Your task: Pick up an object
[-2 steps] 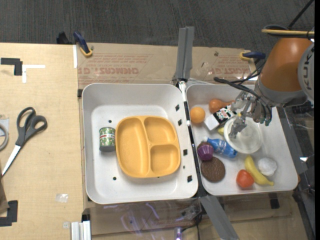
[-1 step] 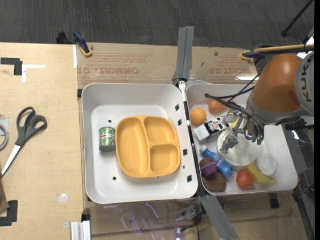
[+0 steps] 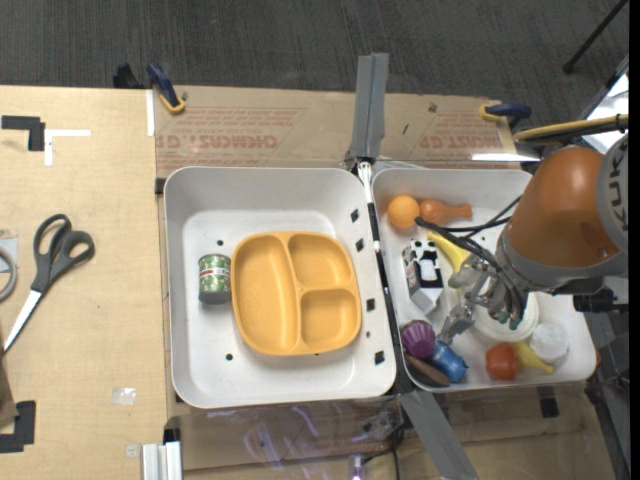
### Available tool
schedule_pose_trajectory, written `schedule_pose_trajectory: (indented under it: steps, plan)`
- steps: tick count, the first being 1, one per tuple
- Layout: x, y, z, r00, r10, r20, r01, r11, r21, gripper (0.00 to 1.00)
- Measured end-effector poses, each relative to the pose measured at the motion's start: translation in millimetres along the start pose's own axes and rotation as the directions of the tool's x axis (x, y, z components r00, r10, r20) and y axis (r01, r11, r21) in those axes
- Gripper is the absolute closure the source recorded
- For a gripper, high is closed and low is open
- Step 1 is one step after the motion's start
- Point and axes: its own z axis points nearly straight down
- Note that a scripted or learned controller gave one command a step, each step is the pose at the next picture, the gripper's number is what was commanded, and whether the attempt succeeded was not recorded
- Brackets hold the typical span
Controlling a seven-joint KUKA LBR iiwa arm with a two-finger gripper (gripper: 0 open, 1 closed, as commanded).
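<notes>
My gripper (image 3: 468,310) hangs low over the middle of the right bin (image 3: 560,376), with the orange-banded arm (image 3: 562,208) reaching in from the right. Just below-left of it lie a purple object (image 3: 418,337) and a blue object (image 3: 451,363). A red tomato-like piece (image 3: 502,360) and a white cup (image 3: 549,341) sit to its lower right. A banana (image 3: 449,251) and a black-and-white item (image 3: 424,266) lie just above-left of it. At the bin's back are an orange ball (image 3: 403,211) and a carrot-like piece (image 3: 446,209). I see nothing in the gripper.
The left bin (image 3: 190,348) holds a yellow divided plate (image 3: 297,293) and a small green can (image 3: 214,277) to its left. Scissors (image 3: 48,260) lie on the wooden bench at far left. Cardboard (image 3: 250,133) with blue clamps lies behind the bins.
</notes>
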Motion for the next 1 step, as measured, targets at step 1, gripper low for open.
schedule_pose_trajectory:
  steps: [1]
  plan:
    - [-50.6,29.9,9.1,0.984,0.175,-0.020,-0.175,0.985,0.009,0.00]
